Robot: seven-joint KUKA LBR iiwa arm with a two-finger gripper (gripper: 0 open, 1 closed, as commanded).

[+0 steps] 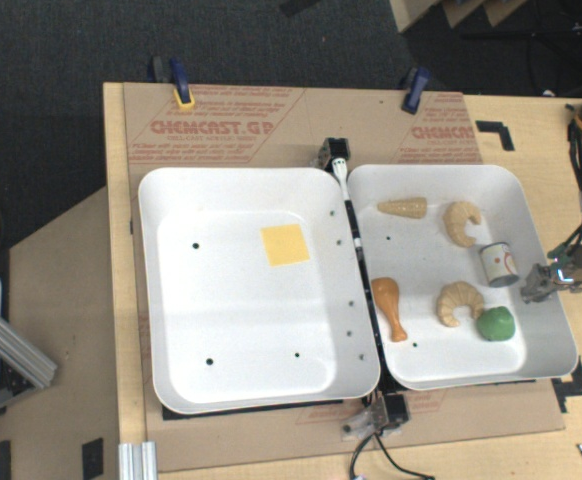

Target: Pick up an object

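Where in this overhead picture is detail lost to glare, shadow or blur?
Camera view: bright even light washes out the left bin floor; objects cast faint, short shadows; the gripper at the right bin rim is small and soft, its details unclear; the yellow square stays sharp.

robot body at the camera view's right edge: a small dark grey metal gripper assembly, angular, with a pale blue-white highlight on its top face; thin black cables loop above it along the frame edge; surface markings, screws and the rest of the arm too small or cropped to tell
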